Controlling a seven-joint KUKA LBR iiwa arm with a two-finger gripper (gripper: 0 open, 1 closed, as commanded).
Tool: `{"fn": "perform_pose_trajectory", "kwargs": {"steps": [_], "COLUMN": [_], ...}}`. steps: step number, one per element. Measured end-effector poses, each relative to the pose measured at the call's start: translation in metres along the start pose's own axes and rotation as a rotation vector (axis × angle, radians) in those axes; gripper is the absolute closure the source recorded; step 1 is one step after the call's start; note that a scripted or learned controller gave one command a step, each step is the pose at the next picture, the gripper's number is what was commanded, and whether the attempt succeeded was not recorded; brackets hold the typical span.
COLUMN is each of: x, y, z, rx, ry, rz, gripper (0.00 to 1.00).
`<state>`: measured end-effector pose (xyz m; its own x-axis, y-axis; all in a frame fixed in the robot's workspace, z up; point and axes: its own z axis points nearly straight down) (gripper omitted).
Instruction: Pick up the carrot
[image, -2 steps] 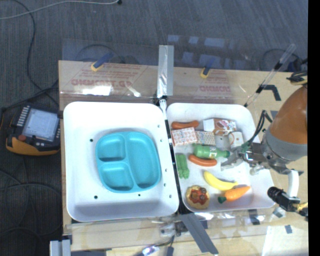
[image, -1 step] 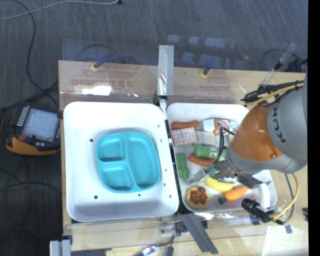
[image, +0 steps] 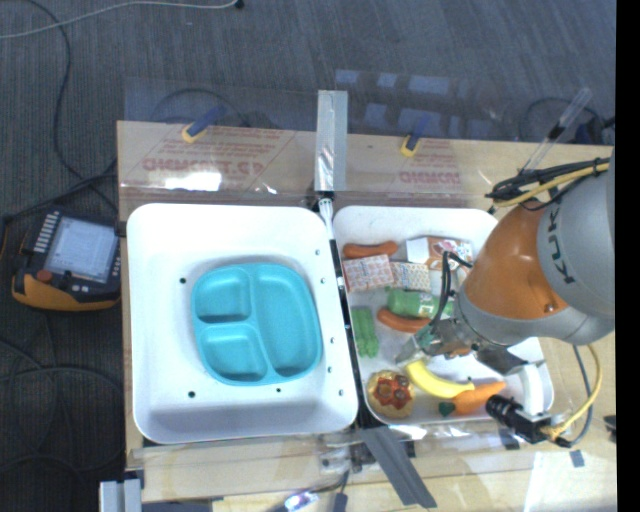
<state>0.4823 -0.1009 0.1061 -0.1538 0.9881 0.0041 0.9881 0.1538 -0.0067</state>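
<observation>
From the overhead camera I see my arm (image: 530, 270), grey with its orange band, reaching in from the right over the right bin (image: 352, 222). My gripper (image: 432, 340) hangs low over the middle of that bin; from this angle I cannot tell how it is set, and nothing shows clearly between its tips.

The carrot (image: 478, 398) lies near the bin's front edge, toward the front right corner, orange with a green end, just beside a banana (image: 432, 380) that curves along its left side. My gripper sits behind and to the left of the carrot, near but apart from it. A small plate of toy food (image: 390, 393) rests at the front left corner. A green cucumber (image: 364, 332) lies along the left wall. A sausage (image: 368, 249) and some printed packets (image: 368, 271) sit toward the back edge, with a green box (image: 408, 302) in the middle.

The left bin (image: 160, 400) carries a turquoise divided tray (image: 256, 320) at its centre.
</observation>
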Motion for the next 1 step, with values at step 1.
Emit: {"fn": "perform_pose_trajectory", "kwargs": {"steps": [1], "x": [-0.0558], "y": [-0.0085], "z": [-0.1006], "rx": [-0.004], "ry": [-0.006], "rz": [0.293], "gripper": [1.0]}}
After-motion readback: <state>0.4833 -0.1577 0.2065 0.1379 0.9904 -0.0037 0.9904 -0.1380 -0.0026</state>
